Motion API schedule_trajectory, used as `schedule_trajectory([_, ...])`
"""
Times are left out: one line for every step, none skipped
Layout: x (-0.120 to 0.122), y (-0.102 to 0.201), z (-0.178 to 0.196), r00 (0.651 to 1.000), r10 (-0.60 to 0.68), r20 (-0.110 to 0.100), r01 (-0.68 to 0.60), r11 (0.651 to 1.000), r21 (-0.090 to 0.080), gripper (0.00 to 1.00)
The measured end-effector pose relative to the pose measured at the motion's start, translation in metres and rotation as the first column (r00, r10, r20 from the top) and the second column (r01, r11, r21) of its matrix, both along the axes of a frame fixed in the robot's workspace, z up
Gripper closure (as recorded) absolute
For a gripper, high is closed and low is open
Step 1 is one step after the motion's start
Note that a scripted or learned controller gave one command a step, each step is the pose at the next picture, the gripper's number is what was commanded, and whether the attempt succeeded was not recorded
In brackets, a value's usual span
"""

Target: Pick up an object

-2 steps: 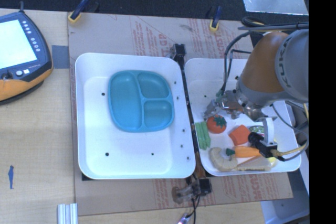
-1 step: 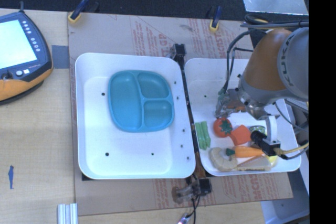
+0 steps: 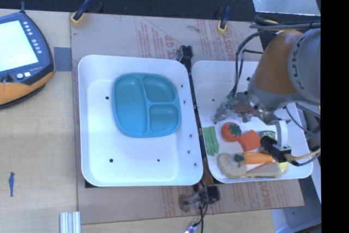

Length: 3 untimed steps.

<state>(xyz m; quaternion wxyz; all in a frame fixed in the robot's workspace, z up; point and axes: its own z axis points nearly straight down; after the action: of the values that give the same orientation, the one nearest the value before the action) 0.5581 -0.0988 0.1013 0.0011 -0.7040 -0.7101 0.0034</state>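
Gripper hovers above the right bin, its state impossible to tell; tomato just below-right sits crowded by toys, risking a fumbled, glancing grab.

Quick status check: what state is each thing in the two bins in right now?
Blue plate: flat in left bin, nothing on it.
Tomato: lying in right bin, untouched.
Green pod: flat by the divider.
Carrot: lying on the bread.
Gripper: low over right bin, holding nothing visible.
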Motion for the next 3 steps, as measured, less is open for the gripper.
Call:
schedule_trajectory([0.06,-0.01,-0.01,1.0,-0.005,0.003,0.005,1.0,0.004,0.0])
schedule_trajectory([0.097,-0.047,-0.009,1.0,-0.006,0.004,0.006,1.0,0.004,0.0])
schedule_trajectory([-0.044,-0.019,-0.01,1.0,-0.002,0.0,0.002,1.0,0.004,0.0])
